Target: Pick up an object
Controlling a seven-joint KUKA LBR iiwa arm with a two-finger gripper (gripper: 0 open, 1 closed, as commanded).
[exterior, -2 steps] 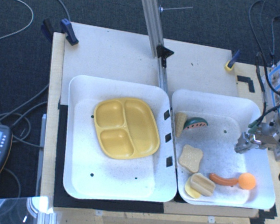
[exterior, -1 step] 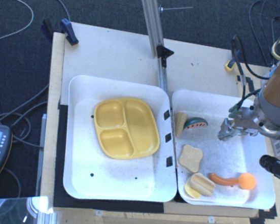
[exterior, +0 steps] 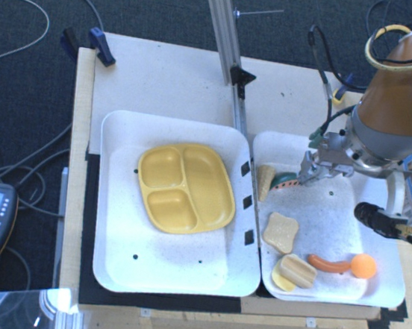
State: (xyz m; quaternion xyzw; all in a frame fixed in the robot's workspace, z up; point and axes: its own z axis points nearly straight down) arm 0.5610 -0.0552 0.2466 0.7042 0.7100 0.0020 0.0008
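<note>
My gripper hangs low over the far left part of the right bin. Just below and left of its tip lies a small green and red object, partly hidden by the gripper. I cannot tell whether the two touch. A pale yellow wedge leans on the bin's left wall. A slice of toast, a bun-like piece and an orange carrot with a round end lie toward the bin's front.
The left bin holds a yellow divided plate. A metal pole slants up from the gap between the bins. A black part juts out beside the arm over the right bin's right side.
</note>
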